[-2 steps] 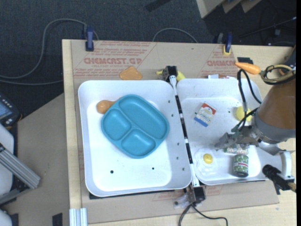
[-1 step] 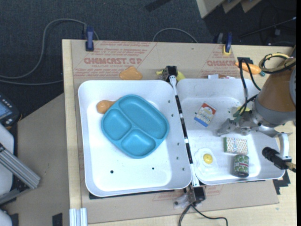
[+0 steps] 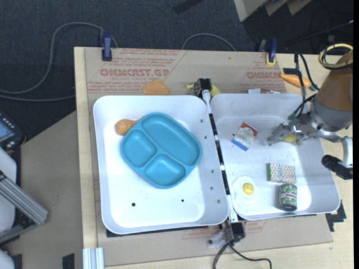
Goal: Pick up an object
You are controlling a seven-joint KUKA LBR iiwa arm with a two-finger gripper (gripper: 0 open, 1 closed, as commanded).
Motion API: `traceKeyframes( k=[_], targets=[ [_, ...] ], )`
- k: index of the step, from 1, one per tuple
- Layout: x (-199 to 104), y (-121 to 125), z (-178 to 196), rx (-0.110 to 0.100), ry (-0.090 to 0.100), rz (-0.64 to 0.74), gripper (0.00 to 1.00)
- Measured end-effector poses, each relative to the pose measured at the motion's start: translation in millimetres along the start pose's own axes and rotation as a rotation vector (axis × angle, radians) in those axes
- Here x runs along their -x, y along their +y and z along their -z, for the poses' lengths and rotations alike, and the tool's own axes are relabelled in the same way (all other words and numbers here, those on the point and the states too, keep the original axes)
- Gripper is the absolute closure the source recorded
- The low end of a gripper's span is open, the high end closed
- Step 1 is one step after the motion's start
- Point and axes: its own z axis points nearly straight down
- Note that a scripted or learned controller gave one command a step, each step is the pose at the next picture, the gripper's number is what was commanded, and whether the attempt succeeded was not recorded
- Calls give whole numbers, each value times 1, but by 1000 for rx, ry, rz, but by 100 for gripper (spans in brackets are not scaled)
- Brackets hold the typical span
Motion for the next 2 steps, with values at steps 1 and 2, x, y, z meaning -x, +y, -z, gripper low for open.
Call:
traceKeyframes(
  k=[1,2],
  targets=[
    [1,39,-6,-4,11,3,0],
    [6,38,6,1,-2,1,100]
  ],
)
